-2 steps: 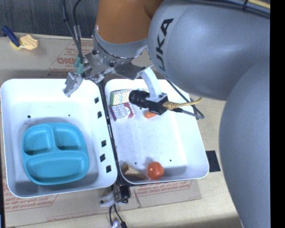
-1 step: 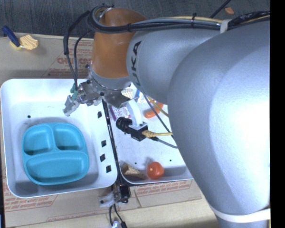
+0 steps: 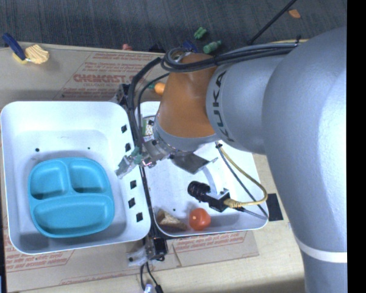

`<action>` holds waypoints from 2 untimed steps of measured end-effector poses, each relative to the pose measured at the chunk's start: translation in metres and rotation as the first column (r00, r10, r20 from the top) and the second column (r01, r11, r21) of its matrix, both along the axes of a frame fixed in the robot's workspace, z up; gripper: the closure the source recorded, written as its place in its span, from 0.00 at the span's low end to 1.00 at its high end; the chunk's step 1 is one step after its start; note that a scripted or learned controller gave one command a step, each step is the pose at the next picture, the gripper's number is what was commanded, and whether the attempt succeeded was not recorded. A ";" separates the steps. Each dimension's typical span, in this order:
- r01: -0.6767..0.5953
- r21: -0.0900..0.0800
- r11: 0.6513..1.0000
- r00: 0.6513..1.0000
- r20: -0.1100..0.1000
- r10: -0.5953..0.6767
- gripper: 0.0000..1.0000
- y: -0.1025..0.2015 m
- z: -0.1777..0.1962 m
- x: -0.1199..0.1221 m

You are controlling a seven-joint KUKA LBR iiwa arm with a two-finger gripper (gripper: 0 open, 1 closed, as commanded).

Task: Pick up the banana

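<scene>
I can't pick out a banana with any confidence. The likeliest place for it is the right bin (image 3: 256, 221), most of whose floor is covered by my own arm (image 3: 189, 102). Along that bin's near wall I see a round red fruit, probably a tomato (image 3: 199, 218), and just beside it on the left a brownish lump (image 3: 169, 220) too blurred to name. A small orange patch (image 3: 160, 88) peeks out behind the arm near the far rim; what it is I can't tell.

The hand (image 3: 133, 159) sits low over the divider where the two bins meet, but its fingers are too small and cluttered for me to say whether they are spread or pressed together, and I see nothing held.

The left bin (image 3: 12, 163) carries a blue divided plate (image 3: 70, 197) and nothing banana-like.

To do this well, I'd judge the first need is locating the fruit: lift the arm clear of the right bin, then come down across the banana's narrow width, well away from the bin walls and the tomato.
</scene>
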State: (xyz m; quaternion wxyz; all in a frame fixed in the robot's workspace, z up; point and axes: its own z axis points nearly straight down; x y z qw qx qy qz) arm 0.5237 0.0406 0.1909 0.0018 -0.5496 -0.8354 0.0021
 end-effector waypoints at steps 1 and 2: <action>-0.031 -0.001 1.000 0.999 0.014 0.031 0.00 0.094 -0.084 0.006; -0.030 -0.001 1.000 0.999 0.014 0.030 0.00 0.094 -0.084 0.006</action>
